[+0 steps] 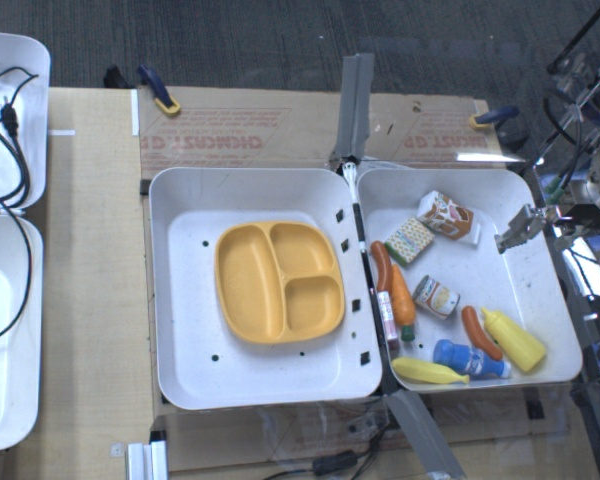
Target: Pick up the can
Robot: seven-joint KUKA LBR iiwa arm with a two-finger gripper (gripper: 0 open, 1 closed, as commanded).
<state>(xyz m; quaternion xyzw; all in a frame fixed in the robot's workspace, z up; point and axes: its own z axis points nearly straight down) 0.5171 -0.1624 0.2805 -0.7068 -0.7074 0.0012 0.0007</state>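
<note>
The can [435, 296] is small, with a pale label and a dark end, and lies on its side near the middle of the right bin [540, 268]. My gripper [517, 230] hangs at the right side of that bin, above its floor. It is up and to the right of the can, well apart from it, and nothing shows in its grasp.
Around the can lie a carrot [401, 294], a red sausage [380, 264], a green box [409, 240], a small carton [446, 216], a hot dog [479, 332], a mustard bottle [515, 338], a blue bottle [469, 359] and a banana [428, 371]. The left bin [180, 298] holds a yellow divided plate [279, 280].
</note>
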